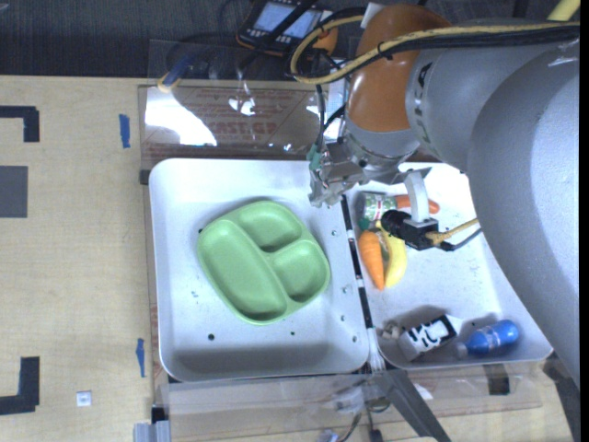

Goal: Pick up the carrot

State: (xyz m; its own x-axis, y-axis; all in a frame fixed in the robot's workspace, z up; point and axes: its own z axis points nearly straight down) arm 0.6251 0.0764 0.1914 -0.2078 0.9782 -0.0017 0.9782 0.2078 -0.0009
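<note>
Seen from the overhead camera, the gripper [324,187] hangs over the wall where the two bins meet, near their far end; whether its fingers are open or shut I cannot tell. The carrot [372,257] lies below and just right of it, in the right bin [479,288], apart from the gripper and pressed against a banana [396,258]. Its long axis runs roughly along the divider, the narrow tip apparently toward the near edge. The green divided plate [263,260] sits down-left of the gripper.
</note>
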